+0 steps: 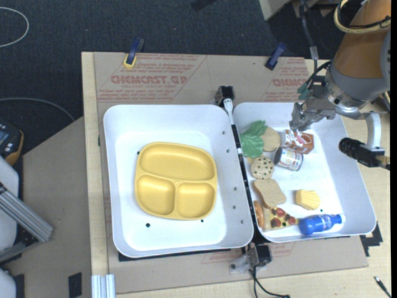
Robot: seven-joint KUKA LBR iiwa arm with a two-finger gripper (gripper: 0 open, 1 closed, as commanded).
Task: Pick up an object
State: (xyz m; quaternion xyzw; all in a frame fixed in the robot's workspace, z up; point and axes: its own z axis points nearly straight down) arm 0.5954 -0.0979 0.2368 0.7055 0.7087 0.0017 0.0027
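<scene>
My gripper (299,123) reaches down into the right bin (353,185) near its far side, just above a red-and-white packet (303,143) and a small metal can (288,159). Nothing is seen held between its fingers. Other items in that bin are a green leaf (253,138), a round cookie (262,166), a slice of bread (270,193), a pizza slice (276,217), a yellow cheese wedge (307,198) and a blue bottle (319,223).
The left bin (124,222) holds a yellow divided plate (176,180). A black divider clip (225,95) sits between the bins at the far edge. Blue clamps (132,53) (275,57) pin the cardboard base. The arm's wrist (360,54) hangs over the right bin's far right corner.
</scene>
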